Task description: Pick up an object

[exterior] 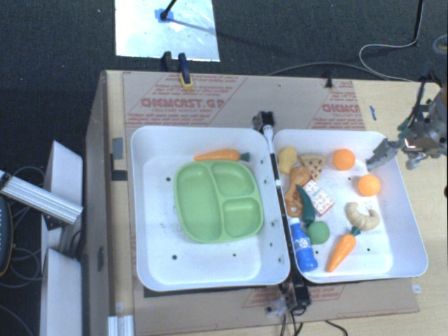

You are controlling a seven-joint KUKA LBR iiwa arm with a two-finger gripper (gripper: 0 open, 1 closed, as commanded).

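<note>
My gripper (396,158) hangs over the right bin's (413,247) far right rim, open, with nothing between its fingers. An orange ball (344,159) lies just left of it and a second orange (369,185) sits below it. Further down the right bin lie a beige croissant-like piece (362,218), a carrot (341,252), a green ball (318,232) and a blue bottle (302,245). A potato (287,159), a waffle slice (313,165), a pretzel (292,200) and a small white box (320,199) crowd its left side.
The left bin (157,257) bears a green divided plate (218,201) and a carrot (222,155) by its far wall. A black-tipped rod (274,166) runs along the seam between the bins. Cardboard (210,100) lies under both.
</note>
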